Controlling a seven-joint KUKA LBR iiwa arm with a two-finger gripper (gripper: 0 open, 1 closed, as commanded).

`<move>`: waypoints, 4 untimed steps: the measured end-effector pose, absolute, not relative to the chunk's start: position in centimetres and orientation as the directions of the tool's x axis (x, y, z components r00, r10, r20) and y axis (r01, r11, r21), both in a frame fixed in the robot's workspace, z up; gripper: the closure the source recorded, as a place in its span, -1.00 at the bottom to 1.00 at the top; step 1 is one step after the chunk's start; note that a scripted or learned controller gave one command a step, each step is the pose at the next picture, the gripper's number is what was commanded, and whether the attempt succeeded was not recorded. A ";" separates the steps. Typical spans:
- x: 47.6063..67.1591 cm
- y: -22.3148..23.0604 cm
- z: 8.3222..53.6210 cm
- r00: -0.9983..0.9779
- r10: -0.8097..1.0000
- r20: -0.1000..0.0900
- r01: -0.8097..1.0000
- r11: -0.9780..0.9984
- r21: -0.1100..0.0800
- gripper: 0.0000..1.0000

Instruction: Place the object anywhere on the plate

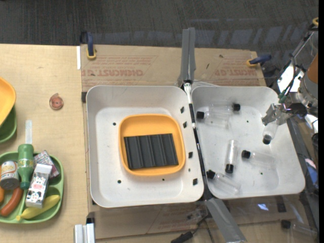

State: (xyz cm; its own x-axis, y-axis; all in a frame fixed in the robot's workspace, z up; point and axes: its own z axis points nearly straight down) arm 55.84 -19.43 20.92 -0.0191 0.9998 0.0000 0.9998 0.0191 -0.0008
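The gripper (278, 113) is seen at the right bin's (253, 189) right edge; a clear vial (269, 134) hangs at its tip, but whether it is grasped cannot be told; the plate (152, 123) lies in the left bin (101, 186).

Bench (40, 70), seen from above: a pale wooden surface at left, with a brown cardboard sheet (152, 67) under two shallow white bins set side by side, the left bin (101, 151) and the right bin (253, 184) touching along a central divider. Directly on the wood lie a small round pinkish object (56, 102) at far left, the edge of a yellow dish (5, 103) over a green one, and, nearer, a green plate (50, 206) bearing toy food. Clamps (90, 49) grip the cardboard's far edge at both corners.
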 end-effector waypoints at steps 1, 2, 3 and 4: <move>63.0 -22.2 22.6 -0.083 0.997 -0.001 0.997 0.083 -0.001 1.00; 66.0 -22.1 23.6 -0.206 0.978 -0.003 0.978 0.206 0.000 1.00; 66.0 -22.1 32.8 -0.357 0.934 -0.002 0.934 0.357 0.000 1.00; 66.0 -22.2 44.2 -0.588 0.809 -0.003 0.809 0.588 0.001 1.00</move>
State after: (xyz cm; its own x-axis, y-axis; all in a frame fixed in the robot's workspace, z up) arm 65.99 -22.17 44.17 -0.5877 0.8090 -0.0032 0.8090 0.5877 0.0007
